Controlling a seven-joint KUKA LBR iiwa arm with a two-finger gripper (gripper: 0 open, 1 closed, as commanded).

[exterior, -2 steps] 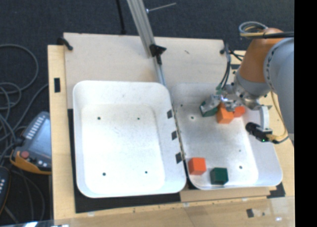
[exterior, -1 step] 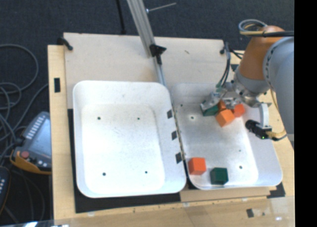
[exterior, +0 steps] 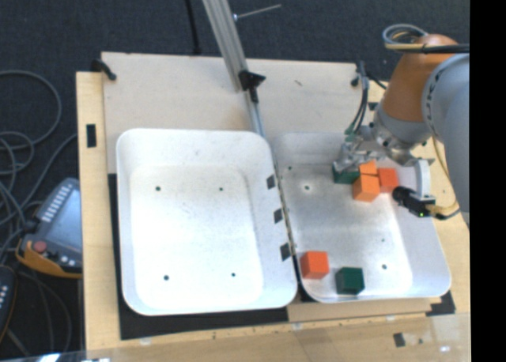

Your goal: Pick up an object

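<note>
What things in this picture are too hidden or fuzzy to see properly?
- Gripper: the camera view is too blurry to tell if it is open or shut.
- Green block: mostly covered by the gripper and the orange blocks beside it.
- Arm: cut off at the right.

One fixed camera looks down slantwise on both white bins [exterior: 198, 218] from above.

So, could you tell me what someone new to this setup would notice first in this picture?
Probably the grey arm with its orange band reaching in from the right, its tool low over the far end of the right bin. Right by the tool sits a cluster of orange blocks with a green piece beside them. At the near end of that bin, an orange cube and a dark green cube lie close together.
</note>
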